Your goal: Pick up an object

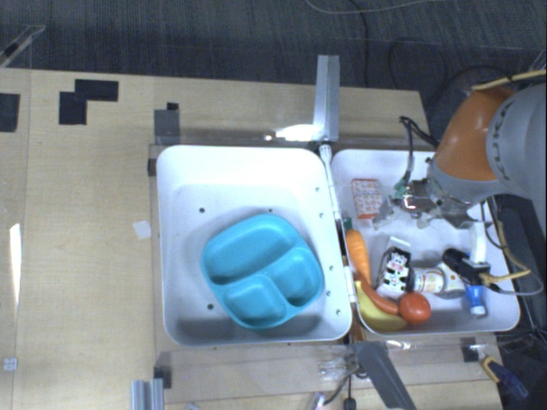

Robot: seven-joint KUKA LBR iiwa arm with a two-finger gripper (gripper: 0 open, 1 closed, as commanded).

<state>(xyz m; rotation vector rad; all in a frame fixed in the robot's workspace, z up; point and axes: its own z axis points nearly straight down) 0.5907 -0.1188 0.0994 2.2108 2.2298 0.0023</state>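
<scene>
Red tomato (415, 307), banana (376, 306), carrot (359, 254), blue tray (261, 269)

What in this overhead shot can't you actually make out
- Pincer: finger state, too small and dark under the wrist in the camera view.
- Small box: its print, too small.
- Right bin: its right part, covered by the arm.
- Banana: partly under the tomato.

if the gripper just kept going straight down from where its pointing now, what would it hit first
Likely bare floor of the right bin, in the gap beside the small patterned packet. The gripper hangs over the bin's upper part; depth is hard to judge, so it might clip the packet's edge.
</scene>
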